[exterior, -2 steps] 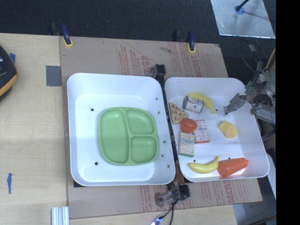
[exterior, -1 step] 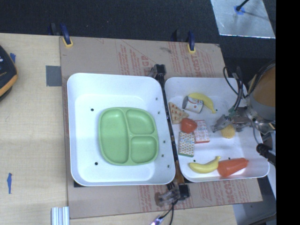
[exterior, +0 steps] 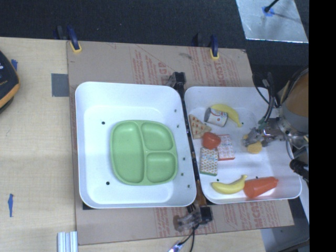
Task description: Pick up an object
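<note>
The right bin [exterior: 239, 196] holds several toy items. A yellow banana [exterior: 227, 111] and a small can [exterior: 216, 118] lie near its back. A waffle-like piece [exterior: 196, 125], a red tomato [exterior: 211, 139] and two small boxes [exterior: 209, 161] sit along its left side. Another banana [exterior: 229, 186] and an orange carrot [exterior: 260, 186] rest at the front. My gripper [exterior: 253, 138] hangs low over the bin's right part, directly above a small yellow piece [exterior: 254, 148] that it touches or nearly touches. The arm's orange band [exterior: 299, 98] rises at the right edge.
The left bin [exterior: 94, 104] carries a green divided plate [exterior: 143, 152]. Clamps [exterior: 73, 40] hold the cardboard sheet under both bins. Cables [exterior: 265, 96] hang beside the arm over the right bin's back corner. A dark-and-orange object [exterior: 6, 80] sits at the far left.
</note>
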You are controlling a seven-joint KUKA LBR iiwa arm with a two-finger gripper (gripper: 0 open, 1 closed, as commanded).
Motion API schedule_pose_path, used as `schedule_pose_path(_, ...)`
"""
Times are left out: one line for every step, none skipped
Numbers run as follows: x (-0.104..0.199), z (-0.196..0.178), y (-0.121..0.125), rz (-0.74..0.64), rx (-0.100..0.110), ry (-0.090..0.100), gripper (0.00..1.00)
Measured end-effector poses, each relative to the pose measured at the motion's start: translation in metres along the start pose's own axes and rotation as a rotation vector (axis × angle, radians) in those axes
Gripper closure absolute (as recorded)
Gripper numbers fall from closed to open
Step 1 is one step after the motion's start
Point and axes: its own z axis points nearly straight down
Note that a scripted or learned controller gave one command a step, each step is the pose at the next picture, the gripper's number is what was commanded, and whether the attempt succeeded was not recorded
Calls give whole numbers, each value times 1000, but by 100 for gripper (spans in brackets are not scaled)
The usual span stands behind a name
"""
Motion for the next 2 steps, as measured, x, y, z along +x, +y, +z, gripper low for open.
schedule_pose_path(84, -84, 48, 3, -3, 3, 100)
schedule_pose_path(158, -97, 27, 2, 0, 2, 100)
